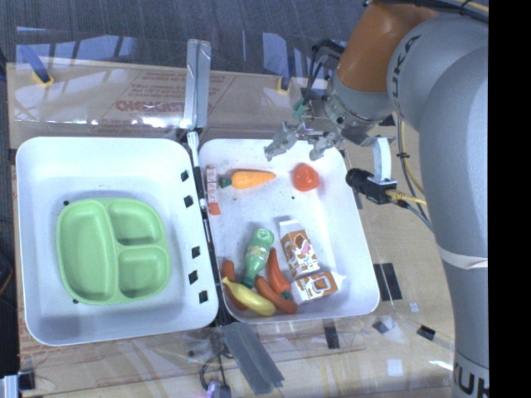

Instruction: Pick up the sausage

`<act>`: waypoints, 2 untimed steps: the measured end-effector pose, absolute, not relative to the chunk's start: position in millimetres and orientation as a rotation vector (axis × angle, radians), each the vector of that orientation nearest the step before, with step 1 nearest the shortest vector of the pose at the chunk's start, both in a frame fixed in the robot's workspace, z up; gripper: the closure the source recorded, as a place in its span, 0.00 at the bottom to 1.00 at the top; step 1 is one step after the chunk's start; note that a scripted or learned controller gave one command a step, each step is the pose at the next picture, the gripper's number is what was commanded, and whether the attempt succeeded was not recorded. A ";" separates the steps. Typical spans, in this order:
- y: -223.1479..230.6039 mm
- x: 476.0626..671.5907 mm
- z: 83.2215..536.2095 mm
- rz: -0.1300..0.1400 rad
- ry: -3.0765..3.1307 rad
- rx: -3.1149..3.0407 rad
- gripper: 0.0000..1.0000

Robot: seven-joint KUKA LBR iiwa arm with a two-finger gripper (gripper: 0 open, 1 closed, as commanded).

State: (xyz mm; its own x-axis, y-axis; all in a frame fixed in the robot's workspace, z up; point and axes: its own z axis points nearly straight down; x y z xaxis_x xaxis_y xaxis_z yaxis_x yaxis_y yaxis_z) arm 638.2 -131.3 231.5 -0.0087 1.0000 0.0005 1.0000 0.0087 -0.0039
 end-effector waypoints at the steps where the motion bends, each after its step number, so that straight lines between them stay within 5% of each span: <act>1: -150.4 638.8 168.8 0.006 -1.856 -2.528 0.00; 2: -131.4 657.3 197.2 0.000 -2.216 -2.227 0.00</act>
State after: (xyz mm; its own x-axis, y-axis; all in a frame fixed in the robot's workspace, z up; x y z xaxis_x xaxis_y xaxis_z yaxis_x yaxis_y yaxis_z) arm 657.3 -131.4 197.2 0.0052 1.0000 -0.0002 1.0000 -0.0052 -0.0001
